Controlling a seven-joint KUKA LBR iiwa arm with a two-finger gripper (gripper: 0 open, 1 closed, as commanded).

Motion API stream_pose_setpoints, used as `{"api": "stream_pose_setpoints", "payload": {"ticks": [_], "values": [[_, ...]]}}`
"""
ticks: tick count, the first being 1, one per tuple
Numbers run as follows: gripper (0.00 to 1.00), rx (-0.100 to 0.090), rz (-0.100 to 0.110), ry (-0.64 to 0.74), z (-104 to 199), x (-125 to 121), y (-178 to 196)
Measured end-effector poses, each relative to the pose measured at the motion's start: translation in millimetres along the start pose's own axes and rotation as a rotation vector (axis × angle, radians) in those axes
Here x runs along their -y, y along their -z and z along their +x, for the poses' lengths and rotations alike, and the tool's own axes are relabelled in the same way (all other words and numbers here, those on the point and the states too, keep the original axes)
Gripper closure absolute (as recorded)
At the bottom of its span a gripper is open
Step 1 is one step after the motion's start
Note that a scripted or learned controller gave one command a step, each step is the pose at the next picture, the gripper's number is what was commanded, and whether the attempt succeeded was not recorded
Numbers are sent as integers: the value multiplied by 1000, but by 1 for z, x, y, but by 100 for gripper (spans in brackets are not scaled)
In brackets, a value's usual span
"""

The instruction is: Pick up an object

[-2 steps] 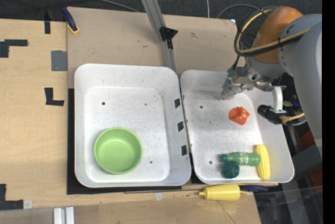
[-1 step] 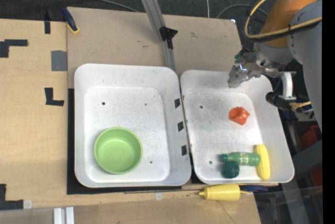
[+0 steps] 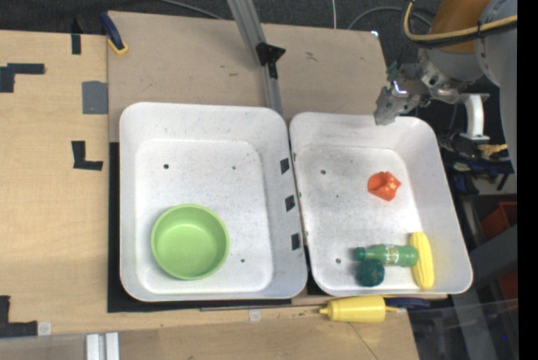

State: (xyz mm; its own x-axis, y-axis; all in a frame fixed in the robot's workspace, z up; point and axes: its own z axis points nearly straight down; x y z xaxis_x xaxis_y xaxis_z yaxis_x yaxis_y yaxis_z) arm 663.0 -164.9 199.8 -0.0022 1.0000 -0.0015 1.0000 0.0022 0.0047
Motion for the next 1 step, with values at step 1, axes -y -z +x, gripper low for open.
{"api": "stream_pose_setpoints", "payload": {"ticks": [1], "values": [[100, 0, 0, 0, -1, -4, 43]]}}
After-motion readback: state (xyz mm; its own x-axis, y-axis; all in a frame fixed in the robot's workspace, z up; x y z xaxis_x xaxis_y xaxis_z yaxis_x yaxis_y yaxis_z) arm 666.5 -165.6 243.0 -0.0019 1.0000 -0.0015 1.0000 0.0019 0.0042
